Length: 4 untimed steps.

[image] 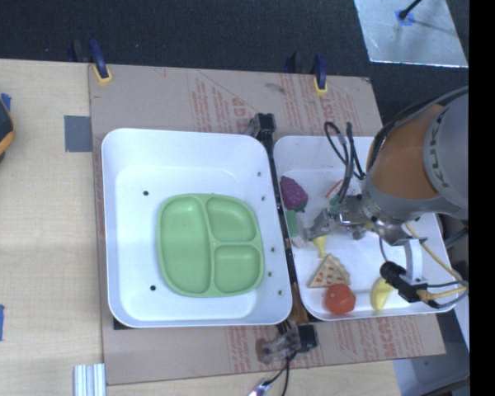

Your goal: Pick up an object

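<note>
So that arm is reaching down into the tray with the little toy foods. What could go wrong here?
1. The gripper sits low among crowded pieces in the right white bin: the purple grape-like toy, a small yellow piece and the tan sandwich wedge. It might nudge them aside instead of catching one.
2. The toys near the divider leave little finger room, so the gripper may hit the rim.
</note>
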Each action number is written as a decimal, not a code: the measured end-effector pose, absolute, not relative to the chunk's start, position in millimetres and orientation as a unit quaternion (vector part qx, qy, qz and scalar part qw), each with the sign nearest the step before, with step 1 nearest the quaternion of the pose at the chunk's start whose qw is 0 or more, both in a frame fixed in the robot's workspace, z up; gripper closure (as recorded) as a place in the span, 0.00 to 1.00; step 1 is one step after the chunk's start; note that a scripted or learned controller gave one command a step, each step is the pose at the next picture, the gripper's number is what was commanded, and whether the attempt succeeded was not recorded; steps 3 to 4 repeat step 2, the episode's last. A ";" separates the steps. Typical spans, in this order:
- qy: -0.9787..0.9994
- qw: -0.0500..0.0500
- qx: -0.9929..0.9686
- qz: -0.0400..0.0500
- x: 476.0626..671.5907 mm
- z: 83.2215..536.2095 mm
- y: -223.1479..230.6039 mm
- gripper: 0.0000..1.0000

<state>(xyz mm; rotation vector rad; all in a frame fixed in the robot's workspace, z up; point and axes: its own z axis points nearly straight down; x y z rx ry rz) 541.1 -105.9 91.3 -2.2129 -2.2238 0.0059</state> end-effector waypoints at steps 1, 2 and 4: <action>-0.709 0.003 -0.705 0.003 541.1 101.5 -106.8 1.00; -0.709 0.001 -0.705 0.000 583.1 192.5 -25.3 1.00; -0.709 0.001 -0.705 0.000 583.1 192.5 -25.3 1.00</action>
